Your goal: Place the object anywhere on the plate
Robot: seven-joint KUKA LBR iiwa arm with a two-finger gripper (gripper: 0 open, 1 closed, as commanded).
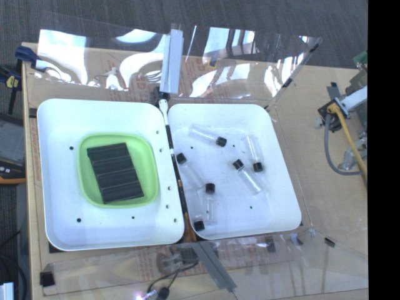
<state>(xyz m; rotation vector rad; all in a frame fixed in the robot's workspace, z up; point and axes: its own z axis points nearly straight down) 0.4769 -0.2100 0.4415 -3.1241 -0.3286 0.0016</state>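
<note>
Desk point(337, 230): tan, carrying two shallow white bins side by side, their inner rims touching. Clear guard panels point(250, 61) stand along the far side and angle down the right.

Left bin point(56, 186): holds a green plate point(149, 167), set about centre, with white floor showing all round it.

Dark ridged block point(114, 172): lies flat on the plate, long axis running near to far and slightly skewed. It sits inside the raised rim, with green showing on every side, least at the near edge.

Right bin point(275, 205): scattered clear vials with black caps point(250, 179), about six, all lying down. Two lie close along the left wall beside the divide; the rest are in the middle and far half.

Pincer: whether it is open or closed cannot be told from this view.

Assessment: taking the block as the task's object (the vials being the alternative reading), placement looks complete and nothing needs correcting. If a vial is meant, take one from the open middle of the right bin, not those by the wall, gripping across its width. Lift it clear of both inner rims and set it on the strip of green right of the block.

Clearances: the approach from the right is open above the bins. The far panels and the doubled rim at the divide are the edges to respect.
</note>
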